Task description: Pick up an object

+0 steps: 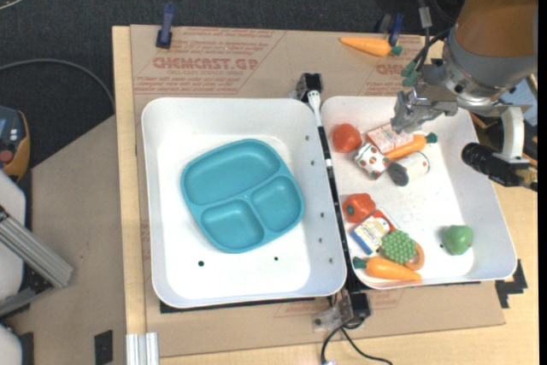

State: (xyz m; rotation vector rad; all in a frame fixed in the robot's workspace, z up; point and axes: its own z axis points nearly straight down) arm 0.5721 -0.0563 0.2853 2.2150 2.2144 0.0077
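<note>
**Gripper low over the right bin's toy pile, nothing clearly held**

Landmark: the divider hinge (pixel 323 151) running between the two bins.

Left of the hinge: left bin (pixel 162 184), white, holding a teal divided plate (pixel 243 194) with three compartments, lying flat near the bin's middle.

Behind the hinge, on the cardboard sheet (pixel 214 60): blue clamp (pixel 165 25) far to the back left, a loose orange carrot (pixel 366 45) to the back right.

Right of the hinge: right bin (pixel 487 201) with the candidate objects. Just beside the hinge, a red tomato (pixel 345 137). Further right, a small red-white box (pixel 370 160), a pink-white packet (pixel 382 138), an orange carrot piece (pixel 405 147), a dark-tipped white tube (pixel 408 171), all clustered and touching or nearly so. Toward the front, near the hinge: red pepper (pixel 358 206), blue-red carton (pixel 371 233), green corn-like item (pixel 398 246), another carrot (pixel 391 269) at the front rim. Far right front: green pepper (pixel 457 239), well apart from the rest.

Gripper (pixel 410 114) sits above the packet and carrot piece at the back of the cluster; arm (pixel 496 21) enters from the right. Cannot tell whether the jaws are spread or closed; contact with any item unclear.
</note>
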